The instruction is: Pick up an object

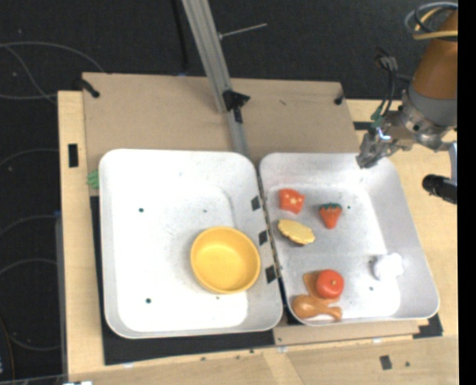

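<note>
Over the right bin's (398,184) far corner, the pincer (368,156), pointing down.

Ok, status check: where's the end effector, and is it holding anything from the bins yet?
End effector over right bin's far right corner, nothing visibly held. Strawberry nearest, untouched. Yellow bowl in left bin. Path unobstructed.

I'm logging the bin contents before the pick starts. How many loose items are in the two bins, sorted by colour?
Yellow: 2, the bowl and the flat yellow piece
Red: 3, the red block, the strawberry and the tomato
Brown: 1, the brown piece
White: 1, the small white thing
Total: 7
</note>
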### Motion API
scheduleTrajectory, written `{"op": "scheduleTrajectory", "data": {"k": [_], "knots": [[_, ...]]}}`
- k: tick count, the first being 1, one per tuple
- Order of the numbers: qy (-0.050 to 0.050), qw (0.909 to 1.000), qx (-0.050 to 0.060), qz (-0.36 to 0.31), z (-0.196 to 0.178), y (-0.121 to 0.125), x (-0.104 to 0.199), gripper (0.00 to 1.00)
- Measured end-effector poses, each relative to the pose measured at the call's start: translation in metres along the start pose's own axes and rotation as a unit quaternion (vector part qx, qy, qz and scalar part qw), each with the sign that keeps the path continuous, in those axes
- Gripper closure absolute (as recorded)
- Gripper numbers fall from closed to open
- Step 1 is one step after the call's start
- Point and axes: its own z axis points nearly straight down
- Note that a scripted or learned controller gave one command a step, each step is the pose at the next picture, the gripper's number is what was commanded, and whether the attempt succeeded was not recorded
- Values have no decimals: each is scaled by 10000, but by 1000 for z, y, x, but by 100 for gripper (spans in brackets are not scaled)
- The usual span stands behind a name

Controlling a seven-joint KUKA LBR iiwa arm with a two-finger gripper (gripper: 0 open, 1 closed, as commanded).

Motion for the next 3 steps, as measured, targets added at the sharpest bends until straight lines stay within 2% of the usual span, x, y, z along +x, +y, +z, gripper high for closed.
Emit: {"op": "scheduleTrajectory", "data": {"k": [1, 2, 3], "knots": [[-4, 10000, -9, -24, -54, 11, -5, 100], [5, 10000, 18, -33, -56, 21, 44, 100], [6, 10000, 36, -31, -42, 23, 98, 100]]}}
